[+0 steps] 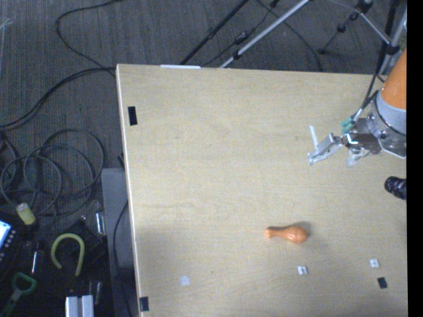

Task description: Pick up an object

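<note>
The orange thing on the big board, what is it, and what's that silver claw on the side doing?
This picture comes from one camera up high, looking down at a slant. The big tan board is a bench top. The silver claw is a gripper, the hand of a robot arm reaching in from the right. It has two thin fingers for pinching things. The small orange object, lumpy and pear-shaped, lies on the board below the gripper, apart from it. The gripper has nothing between its fingers. The robot is meant to pick something up. On the floor at left lie cables.
</note>
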Controlling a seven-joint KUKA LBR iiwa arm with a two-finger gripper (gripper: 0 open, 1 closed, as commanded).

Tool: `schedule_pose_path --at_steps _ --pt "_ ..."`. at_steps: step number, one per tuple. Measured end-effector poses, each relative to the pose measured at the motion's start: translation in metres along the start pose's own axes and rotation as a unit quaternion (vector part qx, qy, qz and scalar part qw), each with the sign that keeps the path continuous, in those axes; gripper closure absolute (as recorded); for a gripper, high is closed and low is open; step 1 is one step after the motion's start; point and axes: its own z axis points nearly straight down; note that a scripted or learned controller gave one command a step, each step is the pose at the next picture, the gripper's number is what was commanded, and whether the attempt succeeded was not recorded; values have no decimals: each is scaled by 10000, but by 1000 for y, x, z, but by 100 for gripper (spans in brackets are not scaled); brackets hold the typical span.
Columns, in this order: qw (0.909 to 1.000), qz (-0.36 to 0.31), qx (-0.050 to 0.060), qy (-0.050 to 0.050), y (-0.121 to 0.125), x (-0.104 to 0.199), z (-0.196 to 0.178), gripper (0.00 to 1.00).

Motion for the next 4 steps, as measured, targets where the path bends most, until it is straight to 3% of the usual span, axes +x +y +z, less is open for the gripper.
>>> schedule_pose_path --at_steps 1,2,3,4 --pt "9960 -893 -4 -8 66 -30 95 0" --pt "9907 -1364 -6 -16 134 -37 173 0" --pt "9851 -1718 -9 -14 135 -1 191 0" --pt "9509 -3094 -13 -10 135 34 191 0"
